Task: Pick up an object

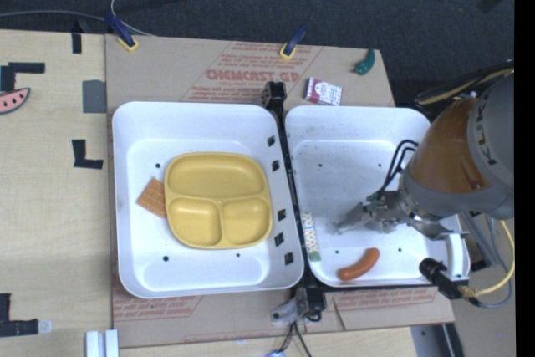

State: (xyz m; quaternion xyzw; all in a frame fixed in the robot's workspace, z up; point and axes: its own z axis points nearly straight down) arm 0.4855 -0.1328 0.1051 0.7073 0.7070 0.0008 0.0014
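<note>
Gripper [349, 221] low in the right bin, close to a sausage-shaped toy

The arm reaches in from the bench's right edge, the gripper's tip pointing left over the right bin [351, 130] floor; whether it is open or closed cannot be told, and nothing shows in its grasp. The orange sausage [359, 264] lies free near that bin's front wall, just beside the tip, likely the target. The left bin [134, 180] carries a yellow divided plate [219, 199] partly covering a brown cracker [153, 197].

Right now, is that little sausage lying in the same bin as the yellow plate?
No, the sausage lies in the right bin; the yellow plate sits in the left bin.
</note>
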